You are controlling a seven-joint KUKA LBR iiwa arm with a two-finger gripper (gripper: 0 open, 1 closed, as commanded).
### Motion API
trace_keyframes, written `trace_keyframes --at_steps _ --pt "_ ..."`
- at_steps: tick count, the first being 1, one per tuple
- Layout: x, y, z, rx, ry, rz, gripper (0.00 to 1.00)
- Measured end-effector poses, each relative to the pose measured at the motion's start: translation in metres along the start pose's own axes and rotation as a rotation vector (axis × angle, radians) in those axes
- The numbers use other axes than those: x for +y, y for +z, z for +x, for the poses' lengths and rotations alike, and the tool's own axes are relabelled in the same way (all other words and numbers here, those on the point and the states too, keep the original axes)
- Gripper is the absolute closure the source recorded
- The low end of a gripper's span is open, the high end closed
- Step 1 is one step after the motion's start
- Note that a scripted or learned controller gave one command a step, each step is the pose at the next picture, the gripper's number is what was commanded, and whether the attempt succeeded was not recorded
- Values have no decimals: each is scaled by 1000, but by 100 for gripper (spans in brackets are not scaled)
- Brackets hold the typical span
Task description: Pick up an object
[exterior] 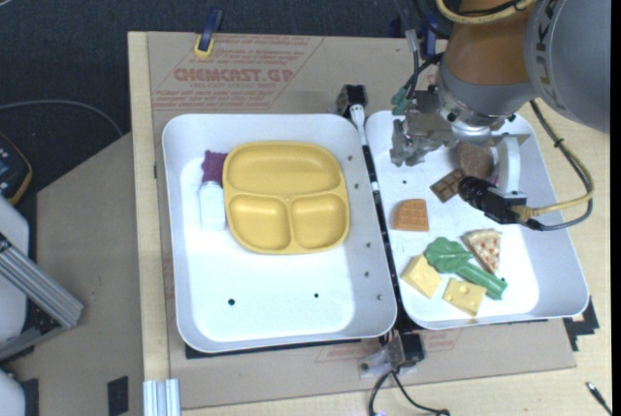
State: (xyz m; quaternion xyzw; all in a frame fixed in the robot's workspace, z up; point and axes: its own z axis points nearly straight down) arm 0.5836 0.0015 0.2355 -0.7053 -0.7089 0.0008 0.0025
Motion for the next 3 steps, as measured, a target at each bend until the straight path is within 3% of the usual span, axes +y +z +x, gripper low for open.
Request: trace_keyframes --at_steps 1,3 --pt "0 16 19 -1 3 1 100" --pt "-4 1 14 -2 5 -7 100"
